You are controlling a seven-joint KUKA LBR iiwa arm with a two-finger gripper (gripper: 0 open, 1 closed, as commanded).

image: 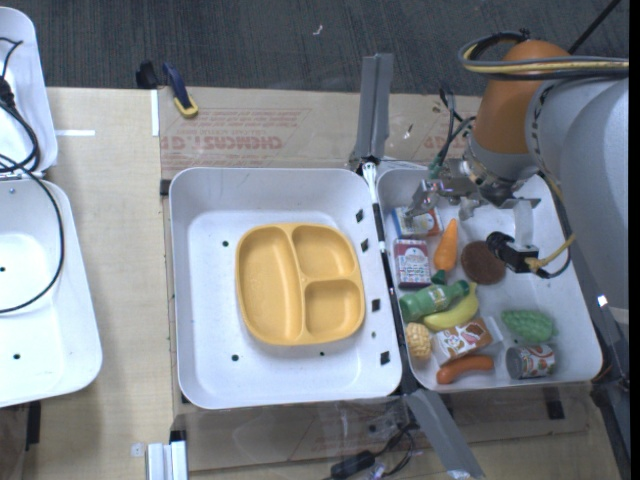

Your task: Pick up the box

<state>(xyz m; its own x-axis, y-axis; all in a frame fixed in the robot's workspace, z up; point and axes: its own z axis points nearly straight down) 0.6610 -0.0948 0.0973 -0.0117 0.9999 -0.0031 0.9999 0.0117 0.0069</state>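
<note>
- A yellow divided tray [300,281] lies in the left bin [200,368], well apart from anything the task concerns.
- The right bin [585,353] carries a crowd of toy groceries. Along its left wall lies the box [412,263], a small red-and-white carton, flat on the bin floor with its long axis running roughly up and down the view.
- Just beyond the top end of the box sits a second small white packet [417,220], and a carrot [447,245] lies just beside the box on its right, nearly parallel to it.
- Below the box come a green bottle [437,297], a banana [452,313], a corn cob [419,341], a printed carton [462,339], a sausage [465,368], and a can [531,361] farther right.
- The hand [432,196] hangs at the upper end of the right bin, over the white packet; the box lies from it toward the lower left of the view, near but not beneath it.
- I cannot tell whether the hand is spread or closed, and nothing is visibly held in it.
- My judgement: the coming move turns on shifting the hand down the view along the left wall and lining it across the short width of the box, with the carrot crowding one side.
</note>
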